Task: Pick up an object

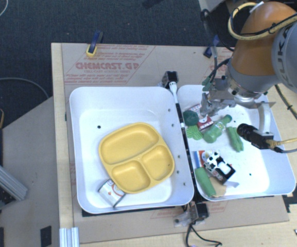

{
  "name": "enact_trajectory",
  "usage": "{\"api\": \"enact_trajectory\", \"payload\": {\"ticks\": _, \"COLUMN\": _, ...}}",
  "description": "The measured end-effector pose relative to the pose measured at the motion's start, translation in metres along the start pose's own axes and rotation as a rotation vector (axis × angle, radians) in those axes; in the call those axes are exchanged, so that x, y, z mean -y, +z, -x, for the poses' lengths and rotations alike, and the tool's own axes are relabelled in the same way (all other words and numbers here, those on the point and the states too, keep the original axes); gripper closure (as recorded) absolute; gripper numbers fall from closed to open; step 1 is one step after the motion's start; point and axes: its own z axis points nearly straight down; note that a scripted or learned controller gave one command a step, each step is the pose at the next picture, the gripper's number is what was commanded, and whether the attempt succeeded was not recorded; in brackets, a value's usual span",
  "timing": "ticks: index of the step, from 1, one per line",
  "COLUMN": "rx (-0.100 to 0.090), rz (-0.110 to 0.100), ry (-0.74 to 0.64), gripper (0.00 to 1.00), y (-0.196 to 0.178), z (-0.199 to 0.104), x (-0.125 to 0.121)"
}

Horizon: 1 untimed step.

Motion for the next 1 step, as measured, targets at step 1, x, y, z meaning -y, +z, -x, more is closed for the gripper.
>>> {"api": "enact_trajectory", "payload": {"ticks": 1, "rx": 0.002, "rz": -0.003, "ry": 0.004, "gripper": 1.0, "y": 0.0121, "z": 0.0092, "x": -0.007}}
